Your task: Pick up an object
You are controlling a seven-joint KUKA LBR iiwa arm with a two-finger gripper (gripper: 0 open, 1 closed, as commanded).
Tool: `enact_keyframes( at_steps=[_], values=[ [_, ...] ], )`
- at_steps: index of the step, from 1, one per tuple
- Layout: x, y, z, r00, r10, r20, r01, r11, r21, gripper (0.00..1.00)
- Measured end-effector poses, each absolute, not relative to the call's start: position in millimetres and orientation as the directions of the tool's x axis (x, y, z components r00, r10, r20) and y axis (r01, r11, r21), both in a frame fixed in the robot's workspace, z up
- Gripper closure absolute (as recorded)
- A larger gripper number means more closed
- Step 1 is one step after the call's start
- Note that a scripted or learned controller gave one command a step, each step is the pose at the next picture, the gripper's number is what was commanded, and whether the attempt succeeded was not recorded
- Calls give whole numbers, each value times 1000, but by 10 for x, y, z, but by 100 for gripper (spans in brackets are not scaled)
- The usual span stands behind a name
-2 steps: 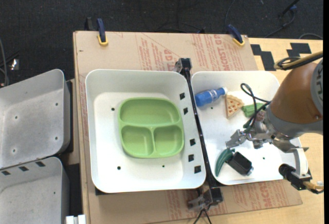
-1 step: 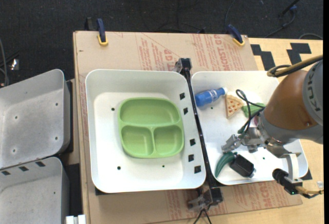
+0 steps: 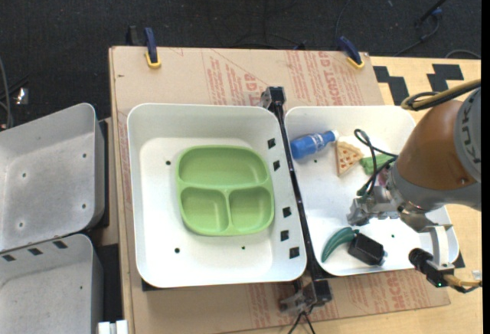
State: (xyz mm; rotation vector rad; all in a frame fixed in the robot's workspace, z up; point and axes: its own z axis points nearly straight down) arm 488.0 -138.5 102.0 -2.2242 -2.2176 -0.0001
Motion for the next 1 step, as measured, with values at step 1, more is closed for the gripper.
enact_keyframes(
  at_steps=[1],
  values=[
    [4889,-1282,1573,-3,1000,-1,1000,3,4,100]
  ],
)
